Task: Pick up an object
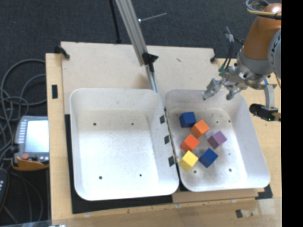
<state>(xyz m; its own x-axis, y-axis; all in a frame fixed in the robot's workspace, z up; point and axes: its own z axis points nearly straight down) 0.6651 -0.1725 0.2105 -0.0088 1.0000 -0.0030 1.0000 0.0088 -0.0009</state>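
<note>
Several small cubes lie in the right bin (246,141): a blue cube (187,119), an orange cube (200,127), a second orange cube (191,142), a purple cube (217,139), a yellow cube (189,160) and a darker blue cube (208,157). My gripper (220,91) hangs over the back rim of the right bin, above and to the right of the cubes. Its two fingers are spread apart with nothing between them.
The left bin (118,141) sits beside the right one. A slanted metal post (135,32) rises from the bench behind the bins. A handheld pendant (31,141) and cables lie at the far left.
</note>
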